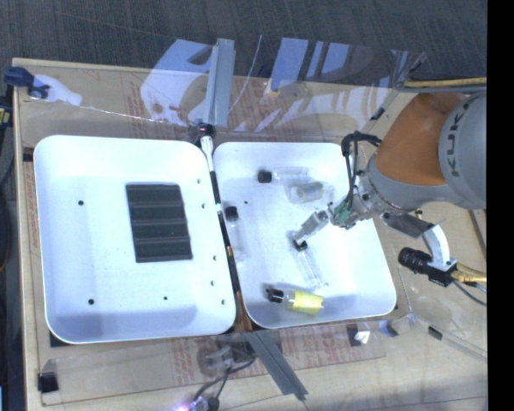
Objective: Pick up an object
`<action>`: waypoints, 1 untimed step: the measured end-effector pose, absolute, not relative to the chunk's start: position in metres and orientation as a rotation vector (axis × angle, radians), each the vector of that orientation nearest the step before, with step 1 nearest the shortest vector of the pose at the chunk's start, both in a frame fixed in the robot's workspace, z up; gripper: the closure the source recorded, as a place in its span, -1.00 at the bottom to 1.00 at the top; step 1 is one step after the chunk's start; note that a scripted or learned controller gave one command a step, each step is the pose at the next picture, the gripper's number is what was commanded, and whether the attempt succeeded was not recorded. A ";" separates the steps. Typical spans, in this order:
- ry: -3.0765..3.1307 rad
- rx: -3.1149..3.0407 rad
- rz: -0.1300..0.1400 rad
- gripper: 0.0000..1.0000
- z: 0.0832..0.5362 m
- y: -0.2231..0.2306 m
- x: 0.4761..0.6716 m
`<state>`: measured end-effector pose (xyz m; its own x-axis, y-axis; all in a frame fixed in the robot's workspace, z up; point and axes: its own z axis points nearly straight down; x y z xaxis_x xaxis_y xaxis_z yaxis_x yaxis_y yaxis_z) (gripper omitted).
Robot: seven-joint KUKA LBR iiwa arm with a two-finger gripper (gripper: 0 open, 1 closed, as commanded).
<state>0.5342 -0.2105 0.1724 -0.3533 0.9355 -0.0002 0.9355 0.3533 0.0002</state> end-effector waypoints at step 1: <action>2.602 1.769 -0.001 -1.00 0.090 -0.210 0.476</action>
